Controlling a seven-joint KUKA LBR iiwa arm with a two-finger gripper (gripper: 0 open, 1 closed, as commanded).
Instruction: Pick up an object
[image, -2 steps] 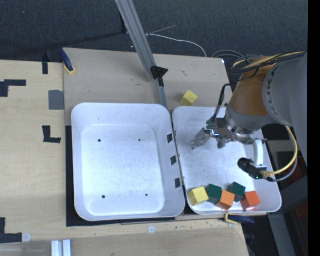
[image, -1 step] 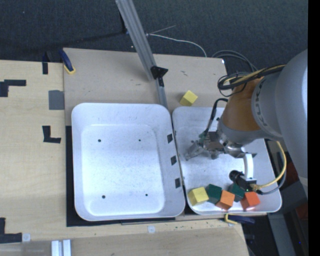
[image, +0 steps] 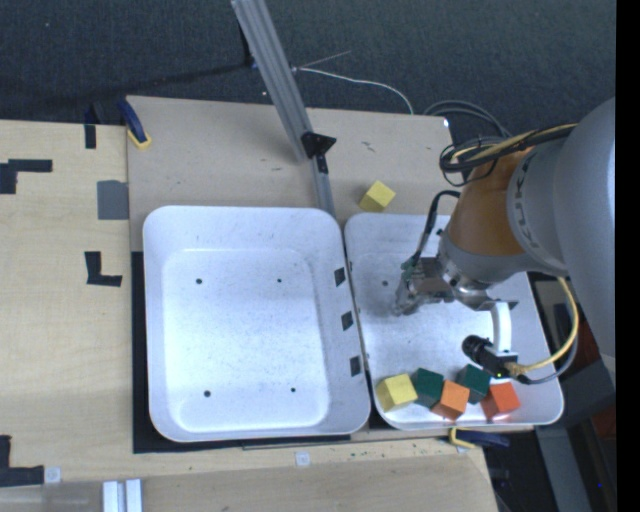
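Below, two shallow white bins sit side by side on the pale wooden counter (image: 60, 300). Both are smooth plastic with rounded corners and finely speckled floors. The left bin (image: 180, 250) is the wider; the right bin (image: 375, 240) is the one I reach into.

Objects: a cluster of small cubes lies along the right bin's near edge. From left to right these are a yellow block (image: 397, 390), a dark green block (image: 428, 384), an orange block (image: 453, 399), a second green block (image: 474, 380) and a red-orange block (image: 501, 399). The cubes touch or nearly touch one another. Another yellow block (image: 378, 196) rests on the counter just beyond the right bin's far rim.

My claw (image: 410, 298) hangs low over the middle of the right bin, above bare floor. The cluster lies well apart from it, toward the near edge and to the right. Whether my fingers stand apart or together I cannot tell, since they are small and dark against the speckle.

My arm enters from the right, its grey body large in the foreground and the orange band (image: 485, 215) bent down toward the wrist
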